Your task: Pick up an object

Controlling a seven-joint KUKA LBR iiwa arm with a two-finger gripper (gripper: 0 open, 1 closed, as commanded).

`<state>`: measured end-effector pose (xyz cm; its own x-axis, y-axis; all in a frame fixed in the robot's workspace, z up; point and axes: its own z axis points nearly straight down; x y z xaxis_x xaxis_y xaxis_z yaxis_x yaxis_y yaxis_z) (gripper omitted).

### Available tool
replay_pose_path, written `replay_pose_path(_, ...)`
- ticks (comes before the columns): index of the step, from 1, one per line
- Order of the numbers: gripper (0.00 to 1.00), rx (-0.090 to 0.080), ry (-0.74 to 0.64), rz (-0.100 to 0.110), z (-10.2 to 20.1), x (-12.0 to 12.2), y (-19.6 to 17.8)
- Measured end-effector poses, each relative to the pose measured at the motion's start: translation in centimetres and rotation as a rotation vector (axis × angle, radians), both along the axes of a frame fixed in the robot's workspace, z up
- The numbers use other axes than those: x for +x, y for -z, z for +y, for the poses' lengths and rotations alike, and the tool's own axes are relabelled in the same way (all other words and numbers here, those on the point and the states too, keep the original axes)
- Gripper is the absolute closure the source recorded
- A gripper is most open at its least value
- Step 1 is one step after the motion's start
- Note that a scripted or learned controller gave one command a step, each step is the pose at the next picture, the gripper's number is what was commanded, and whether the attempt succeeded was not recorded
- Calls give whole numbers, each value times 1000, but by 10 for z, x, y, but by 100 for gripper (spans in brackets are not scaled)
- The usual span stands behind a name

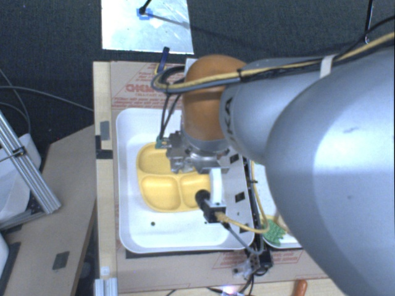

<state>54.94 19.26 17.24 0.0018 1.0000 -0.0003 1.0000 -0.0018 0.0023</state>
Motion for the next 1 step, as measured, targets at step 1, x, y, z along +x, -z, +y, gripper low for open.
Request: replay_pose_path(1,100,5,-11,-1,34,-65,-88)
